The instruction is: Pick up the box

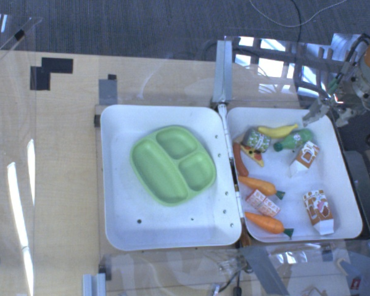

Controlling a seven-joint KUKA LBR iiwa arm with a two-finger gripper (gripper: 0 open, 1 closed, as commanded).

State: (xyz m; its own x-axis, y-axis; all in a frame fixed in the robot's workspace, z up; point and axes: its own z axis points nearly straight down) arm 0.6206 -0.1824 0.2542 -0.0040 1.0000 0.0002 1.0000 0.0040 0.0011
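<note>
A small flat red-and-white box (263, 203) lies in the right bin (348, 184), between two carrots (259, 184) (266, 222). Two carton-shaped orange-and-white packs are also there, one tilted at the upper right (305, 156) and one at the lower right (319, 211). The arm comes in from the top right, and my gripper (319, 111) hangs over the bin's far right corner. It is well above and behind the box and touches nothing.
The right bin also holds a banana (277, 130), a green bottle (292, 140), a round green-labelled item (256, 140) and a thin red item (239, 159) along the divider. A green divided plate (172, 163) sits in the left bin (120, 214). A metal frame (277, 54) stands behind the bins.
</note>
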